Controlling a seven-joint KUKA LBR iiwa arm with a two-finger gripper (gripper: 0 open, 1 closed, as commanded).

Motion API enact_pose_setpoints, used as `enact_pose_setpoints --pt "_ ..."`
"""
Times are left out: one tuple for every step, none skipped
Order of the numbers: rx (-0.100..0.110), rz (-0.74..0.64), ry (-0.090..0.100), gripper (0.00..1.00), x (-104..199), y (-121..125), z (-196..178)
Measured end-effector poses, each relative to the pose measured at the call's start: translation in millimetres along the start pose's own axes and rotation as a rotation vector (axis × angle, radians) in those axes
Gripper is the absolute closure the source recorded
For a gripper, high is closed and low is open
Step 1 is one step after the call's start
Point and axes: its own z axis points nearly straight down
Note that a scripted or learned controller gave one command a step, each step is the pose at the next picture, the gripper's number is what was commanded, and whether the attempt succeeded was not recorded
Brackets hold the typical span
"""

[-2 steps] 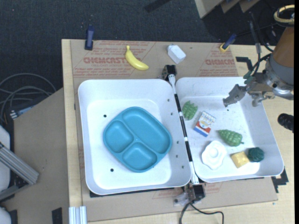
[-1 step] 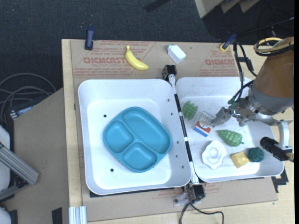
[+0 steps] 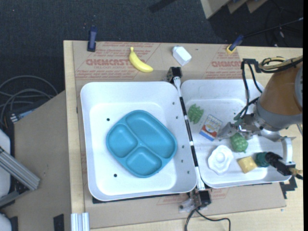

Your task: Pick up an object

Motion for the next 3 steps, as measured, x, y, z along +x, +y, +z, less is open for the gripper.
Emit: enact_pose_setpoints --pt "0.000 0.000 0.000 0.00 -6.4 -27.7 18.8" --pt "-0.002 0.000 0.000 1.00 -6.4 -27.1 8.7" --pt "-0.004 -0.003 0.000 1.00 73.0 44.6 -82.3"
